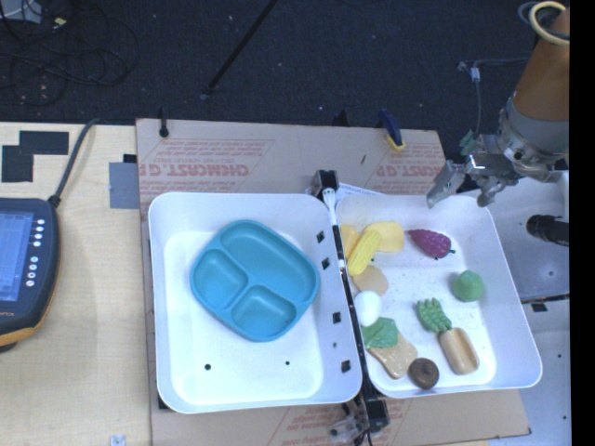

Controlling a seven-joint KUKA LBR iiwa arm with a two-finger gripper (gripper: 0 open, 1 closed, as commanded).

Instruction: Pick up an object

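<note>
1. Two white bins sit side by side on the tabletop (84, 360).
2. The left bin (177, 360) holds a blue plate (253, 280) with three parts.
3. The right bin (507, 342) holds toy food: yellow corn (363, 250), a purple fruit (429, 242), a green ball (468, 286), a white egg (368, 306), a carrot (451, 339) and a brown donut (424, 373).
4. The claw (465, 189) hangs above the far right corner of the right bin, fingers spread apart, gripping nothing.

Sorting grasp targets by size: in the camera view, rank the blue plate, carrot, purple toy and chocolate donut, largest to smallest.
1. blue plate
2. carrot
3. purple toy
4. chocolate donut
The last two look close.
</note>
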